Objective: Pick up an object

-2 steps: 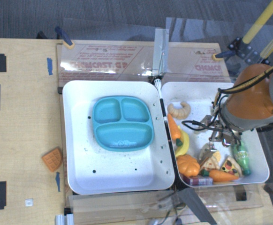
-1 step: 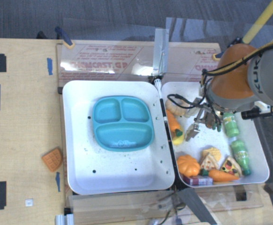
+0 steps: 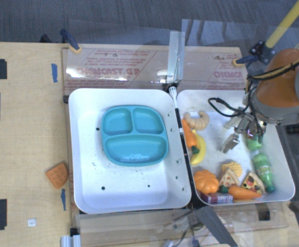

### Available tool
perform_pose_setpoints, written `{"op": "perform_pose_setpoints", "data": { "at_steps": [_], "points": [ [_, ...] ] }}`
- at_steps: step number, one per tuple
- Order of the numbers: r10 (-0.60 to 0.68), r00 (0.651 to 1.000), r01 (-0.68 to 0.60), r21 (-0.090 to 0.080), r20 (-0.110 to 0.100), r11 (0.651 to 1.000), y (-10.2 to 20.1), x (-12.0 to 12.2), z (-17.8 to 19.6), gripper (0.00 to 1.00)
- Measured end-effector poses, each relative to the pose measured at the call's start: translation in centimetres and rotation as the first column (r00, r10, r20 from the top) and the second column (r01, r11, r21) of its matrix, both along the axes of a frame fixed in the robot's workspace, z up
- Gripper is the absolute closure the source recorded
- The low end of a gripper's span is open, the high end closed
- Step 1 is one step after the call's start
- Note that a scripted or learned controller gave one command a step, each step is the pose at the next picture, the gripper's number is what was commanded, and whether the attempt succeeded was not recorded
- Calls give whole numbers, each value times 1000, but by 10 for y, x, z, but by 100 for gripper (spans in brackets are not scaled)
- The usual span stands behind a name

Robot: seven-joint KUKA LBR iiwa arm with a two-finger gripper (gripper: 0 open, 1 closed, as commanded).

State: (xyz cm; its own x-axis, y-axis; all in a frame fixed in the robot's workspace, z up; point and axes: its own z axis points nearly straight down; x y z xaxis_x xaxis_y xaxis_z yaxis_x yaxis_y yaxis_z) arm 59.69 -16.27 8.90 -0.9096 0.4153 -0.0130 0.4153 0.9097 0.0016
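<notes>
The left bin (image 3: pixel 88 107) is taken up by a blue divided plate (image 3: pixel 135 135), while the right bin (image 3: pixel 285 187) carries the toy food, crowded along its left wall and near edge, with bare floor left at its middle for a descent. The approach step appears to be in hand: the gripper (image 3: pixel 238 136) is seen spread open and holding nothing above that bare floor. A shift toward the corn piece (image 3: pixel 232 168) or the green bottle (image 3: pixel 263 172) would be called for before closing.

Bright even overhead light; soft shadows, mild glare on white bins (image 3: pixel 82 138); slightly soft focus.
</notes>
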Motion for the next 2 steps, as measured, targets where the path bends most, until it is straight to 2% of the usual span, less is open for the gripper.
{"op": "perform_pose_setpoints", "data": {
  "at_steps": [1, 2],
  "points": [
    [105, 994, -105, 8, -2, 994, -55, -24, -1, 0],
    [106, 994, -106, -1, 10, 994, -56, -20, 14, 100]
  ]
}}
